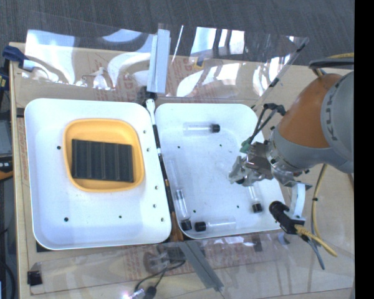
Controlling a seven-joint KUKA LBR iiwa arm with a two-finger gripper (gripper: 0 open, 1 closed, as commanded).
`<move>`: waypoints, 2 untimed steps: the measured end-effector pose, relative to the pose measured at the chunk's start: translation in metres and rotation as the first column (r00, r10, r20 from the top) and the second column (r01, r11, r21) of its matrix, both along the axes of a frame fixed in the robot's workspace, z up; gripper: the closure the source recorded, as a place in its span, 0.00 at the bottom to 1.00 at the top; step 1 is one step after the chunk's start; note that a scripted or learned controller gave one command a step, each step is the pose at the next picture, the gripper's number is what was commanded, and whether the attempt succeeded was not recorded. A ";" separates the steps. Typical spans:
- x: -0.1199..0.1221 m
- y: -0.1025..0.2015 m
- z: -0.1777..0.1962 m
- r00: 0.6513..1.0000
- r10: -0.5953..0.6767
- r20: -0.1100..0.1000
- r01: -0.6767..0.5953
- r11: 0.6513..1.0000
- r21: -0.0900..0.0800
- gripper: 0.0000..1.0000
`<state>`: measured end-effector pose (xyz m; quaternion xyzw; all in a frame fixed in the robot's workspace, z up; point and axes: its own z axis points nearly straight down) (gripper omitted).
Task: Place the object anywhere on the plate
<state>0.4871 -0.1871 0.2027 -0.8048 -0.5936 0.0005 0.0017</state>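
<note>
The hand [242, 172] hangs low over the right bin [193, 167], though I cannot tell its grip. Clear tubes [201, 128] lie scattered in that bin, while the yellow plate [100, 132] sits in the left bin [43, 185].

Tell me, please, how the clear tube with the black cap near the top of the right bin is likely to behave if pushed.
The clear capped tube lies on its side on the right bin floor, so it would probably roll. It looks see-through and slim, so likely light and rigid. Its smooth wall may slip between the fingers of the pincer.
</note>
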 end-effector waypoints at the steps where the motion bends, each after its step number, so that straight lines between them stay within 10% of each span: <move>1: -0.011 0.056 -0.066 0.987 0.159 -0.003 -0.159 0.987 0.001 1.00; 2: -0.011 0.118 -0.011 0.981 0.193 -0.001 -0.193 0.981 0.001 1.00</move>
